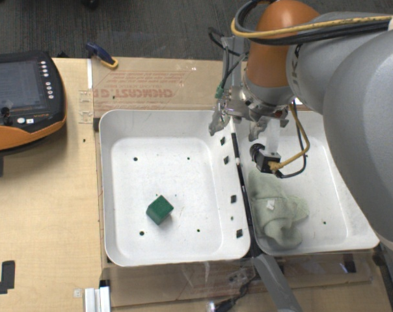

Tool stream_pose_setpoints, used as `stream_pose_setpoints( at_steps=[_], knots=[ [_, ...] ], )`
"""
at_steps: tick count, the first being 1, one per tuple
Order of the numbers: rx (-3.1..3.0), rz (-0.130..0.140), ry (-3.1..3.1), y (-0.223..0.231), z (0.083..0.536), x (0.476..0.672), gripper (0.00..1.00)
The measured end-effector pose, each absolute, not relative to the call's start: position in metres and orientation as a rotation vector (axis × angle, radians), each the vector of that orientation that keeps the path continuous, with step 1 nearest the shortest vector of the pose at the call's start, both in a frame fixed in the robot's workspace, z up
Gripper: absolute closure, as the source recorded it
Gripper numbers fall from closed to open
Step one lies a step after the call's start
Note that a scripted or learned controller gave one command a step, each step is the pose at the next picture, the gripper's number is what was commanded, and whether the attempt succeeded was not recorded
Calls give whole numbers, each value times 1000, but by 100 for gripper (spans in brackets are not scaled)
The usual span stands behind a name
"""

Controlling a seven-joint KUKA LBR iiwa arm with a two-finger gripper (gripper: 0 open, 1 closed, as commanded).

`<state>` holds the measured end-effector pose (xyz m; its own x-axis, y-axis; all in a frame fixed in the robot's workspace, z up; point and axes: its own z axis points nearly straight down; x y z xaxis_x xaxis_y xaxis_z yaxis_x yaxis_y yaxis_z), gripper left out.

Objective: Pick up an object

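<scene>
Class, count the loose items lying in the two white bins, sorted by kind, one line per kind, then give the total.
Green block, in the left bin: 1
Pale crumpled cloth, in the right bin: 1
Total: 2

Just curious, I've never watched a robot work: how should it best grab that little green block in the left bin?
Probably from straight above, the fingers closing on two opposite flat sides of the green block. It sits turned at an angle to the bin walls, so the gripper should twist to match. It stands apart from the walls.
</scene>
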<state>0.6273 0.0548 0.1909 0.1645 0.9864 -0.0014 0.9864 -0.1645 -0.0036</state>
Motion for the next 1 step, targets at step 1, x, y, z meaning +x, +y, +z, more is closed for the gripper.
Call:
stream_pose_setpoints(
  at_steps=[1],
  knots=[
    [-2465,5,-1947,-3,191,557,0]
  ],
)
